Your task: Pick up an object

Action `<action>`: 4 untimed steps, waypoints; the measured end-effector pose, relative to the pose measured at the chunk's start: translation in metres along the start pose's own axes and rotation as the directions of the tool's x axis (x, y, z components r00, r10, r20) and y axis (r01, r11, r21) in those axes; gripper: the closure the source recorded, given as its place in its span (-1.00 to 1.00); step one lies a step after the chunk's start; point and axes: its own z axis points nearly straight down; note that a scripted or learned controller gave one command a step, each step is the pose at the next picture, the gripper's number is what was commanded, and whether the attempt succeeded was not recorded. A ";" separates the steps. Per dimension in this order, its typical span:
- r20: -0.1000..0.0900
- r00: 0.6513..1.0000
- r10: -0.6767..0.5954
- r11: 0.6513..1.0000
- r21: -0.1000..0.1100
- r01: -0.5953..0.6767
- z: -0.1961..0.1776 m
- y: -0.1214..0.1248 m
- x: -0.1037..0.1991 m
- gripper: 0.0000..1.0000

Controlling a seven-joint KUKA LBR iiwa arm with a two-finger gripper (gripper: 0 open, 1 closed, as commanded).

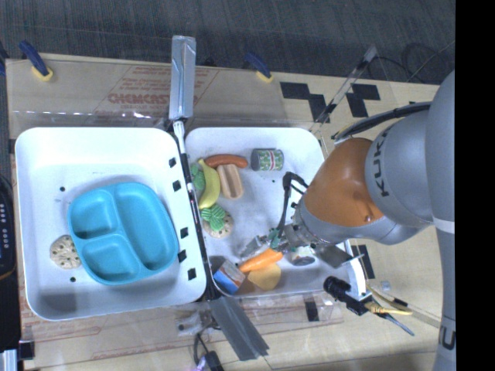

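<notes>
My gripper (267, 244) reaches down into the lower middle of the right bin (255, 134), below the orange band of the wrist. An orange carrot (259, 262) lies just under it, touching or nearly touching the gripper's tip. A yellow wedge (265, 278) sits right below the carrot, and a blue cup (223, 280) lies at the bin's lower left corner. Whether the carrot is between the gripper's tips cannot be made out from this angle.
Further up the right bin lie a hot dog (230, 180), a red sausage (226, 161), a banana (209, 192), a green can (267, 159) and a green-topped round piece (219, 220). The left bin (46, 141) holds a blue divided plate (120, 230) and a cookie (65, 251).
</notes>
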 end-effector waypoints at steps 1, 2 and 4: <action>0.000 1.000 0.000 1.000 0.000 0.000 0.000 0.000 0.000 -1.00; 0.002 0.998 0.070 0.998 -0.001 -0.070 0.000 0.012 -0.028 -1.00; -0.015 0.996 0.082 0.997 -0.007 -0.082 -0.002 -0.006 -0.049 -1.00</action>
